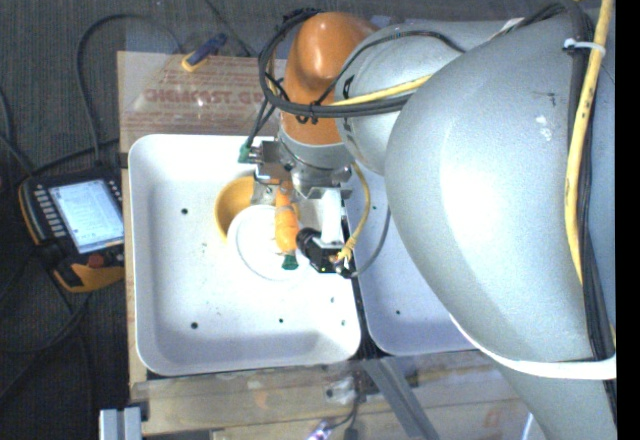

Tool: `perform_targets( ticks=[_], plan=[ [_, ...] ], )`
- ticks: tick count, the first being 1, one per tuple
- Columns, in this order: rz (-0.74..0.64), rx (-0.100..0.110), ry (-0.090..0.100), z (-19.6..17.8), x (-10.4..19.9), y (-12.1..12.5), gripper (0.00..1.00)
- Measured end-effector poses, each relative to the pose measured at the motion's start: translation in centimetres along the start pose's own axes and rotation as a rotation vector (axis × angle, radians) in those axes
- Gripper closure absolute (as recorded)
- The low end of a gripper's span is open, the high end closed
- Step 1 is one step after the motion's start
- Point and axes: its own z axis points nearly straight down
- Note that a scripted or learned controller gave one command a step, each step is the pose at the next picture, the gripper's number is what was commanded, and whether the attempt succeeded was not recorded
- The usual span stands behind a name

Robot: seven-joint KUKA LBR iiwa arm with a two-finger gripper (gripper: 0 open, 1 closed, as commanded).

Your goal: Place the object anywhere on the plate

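Over the left bin (180, 318), the arm (480, 178) reaches in from the right and hangs its hand (290, 190) just above the white plate (262, 246). That plate lies near the bin's middle, and a yellow bowl (232, 203) sits touching its upper left edge, partly tucked under the wrist. A toy carrot (287, 228), orange with a green tip, lies lengthwise along the plate's right part, its top end running up beneath the hand. Whether the hand grips that top end or merely hovers over it I cannot tell, since the wrist body hides the spot where they meet. Judging by how it lies, the carrot seems to rest on or just over the plate, so the placing looks close to done; what remains is likely a release and a lift. A risk: the carrot is close to the plate's right rim and could roll off toward the bin floor. Beside the bin, off the desk, a pendant (80, 218) lies on the floor.
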Motion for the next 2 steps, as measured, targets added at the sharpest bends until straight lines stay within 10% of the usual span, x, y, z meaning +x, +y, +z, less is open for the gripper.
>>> perform_targets(
  ticks=[1,2],
  plan=[
    [-0.024,-0.002,-0.001,-2.3,-8.6,3.0,1.00],
    [-0.085,-0.002,-0.001,-0.2,-1.3,4.4,1.00]
  ],
)
